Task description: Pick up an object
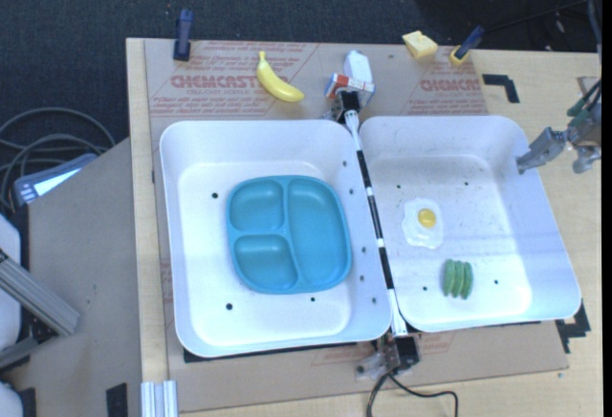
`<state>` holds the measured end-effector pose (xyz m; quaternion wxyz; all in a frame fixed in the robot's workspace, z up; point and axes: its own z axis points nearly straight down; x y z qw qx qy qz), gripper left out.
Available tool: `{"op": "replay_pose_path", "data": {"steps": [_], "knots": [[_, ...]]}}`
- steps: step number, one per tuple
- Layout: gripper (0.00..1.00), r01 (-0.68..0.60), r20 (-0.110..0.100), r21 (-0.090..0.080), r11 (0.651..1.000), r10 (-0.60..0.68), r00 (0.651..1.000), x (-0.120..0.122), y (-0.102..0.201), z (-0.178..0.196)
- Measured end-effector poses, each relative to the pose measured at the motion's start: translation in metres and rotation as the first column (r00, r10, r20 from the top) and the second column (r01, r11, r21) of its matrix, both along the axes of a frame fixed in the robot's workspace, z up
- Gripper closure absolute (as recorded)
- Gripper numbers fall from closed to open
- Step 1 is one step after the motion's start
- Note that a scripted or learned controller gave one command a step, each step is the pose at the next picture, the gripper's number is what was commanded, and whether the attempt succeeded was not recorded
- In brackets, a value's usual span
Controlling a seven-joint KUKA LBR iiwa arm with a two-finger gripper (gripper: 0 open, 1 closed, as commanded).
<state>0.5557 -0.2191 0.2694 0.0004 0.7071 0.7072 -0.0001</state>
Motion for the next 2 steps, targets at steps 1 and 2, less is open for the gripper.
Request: {"op": "replay_pose_path", "data": {"steps": [1, 2], "knots": [[0.00, 0.000, -0.004, 0.002, 1.000, 0.000, 1.000, -0.067, 0.035, -0.099], [0.00, -0.001, -0.003, 0.002, 1.000, 0.001, 1.000, -0.077, 0.090, -0.168]]}}
